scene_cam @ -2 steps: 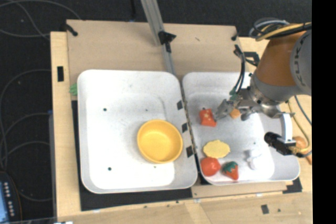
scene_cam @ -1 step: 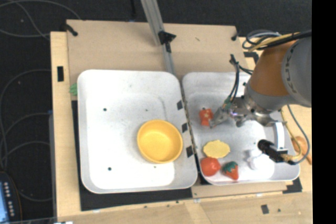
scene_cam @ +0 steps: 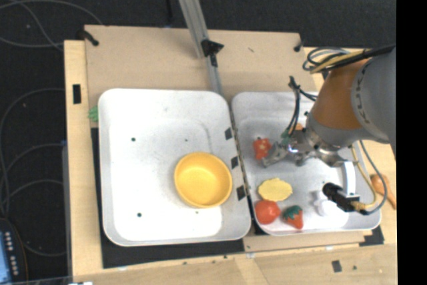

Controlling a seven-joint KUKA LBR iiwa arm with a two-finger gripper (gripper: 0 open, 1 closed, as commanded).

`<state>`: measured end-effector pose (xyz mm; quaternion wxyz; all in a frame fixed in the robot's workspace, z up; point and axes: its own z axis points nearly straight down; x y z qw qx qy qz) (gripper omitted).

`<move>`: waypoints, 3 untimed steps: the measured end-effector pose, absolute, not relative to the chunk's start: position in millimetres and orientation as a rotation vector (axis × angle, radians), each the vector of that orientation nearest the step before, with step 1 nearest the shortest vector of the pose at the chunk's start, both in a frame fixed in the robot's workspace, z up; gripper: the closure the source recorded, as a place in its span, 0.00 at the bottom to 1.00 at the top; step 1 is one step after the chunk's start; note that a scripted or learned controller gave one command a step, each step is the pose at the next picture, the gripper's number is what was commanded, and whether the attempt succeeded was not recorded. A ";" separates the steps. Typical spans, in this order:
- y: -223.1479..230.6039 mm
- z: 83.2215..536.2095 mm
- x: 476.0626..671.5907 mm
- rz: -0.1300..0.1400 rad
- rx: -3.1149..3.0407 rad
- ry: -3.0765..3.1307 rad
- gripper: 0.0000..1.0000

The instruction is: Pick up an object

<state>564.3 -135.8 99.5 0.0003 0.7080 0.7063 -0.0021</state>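
Your arm [scene_cam: 350, 103] comes in from the right side of the view, its grey body bulky at the edge and the orange band sitting just above the wrist. You see the wrist angled down and to the left, with cables looping over its top. The gripper [scene_cam: 275, 153] points leftward at the end of it, low and dark; its tips are too small to read.

Tan bench [scene_cam: 160, 60] bearing two shallow white bins side by side.

The left bin [scene_cam: 133, 143] and the right bin [scene_cam: 257, 110] sit directly on the board, their inner rims touching near the middle. A dark mat edge shows under the left bin's lower rim. A grey metal post [scene_cam: 190, 3] rises at a slant from the bench's far side, behind the bins.
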 end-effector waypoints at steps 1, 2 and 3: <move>-135.7 111.8 565.9 0.003 2.227 2.211 1.00; -137.5 176.4 568.9 0.008 2.214 2.220 1.00; -138.3 230.4 571.1 0.007 2.213 2.221 1.00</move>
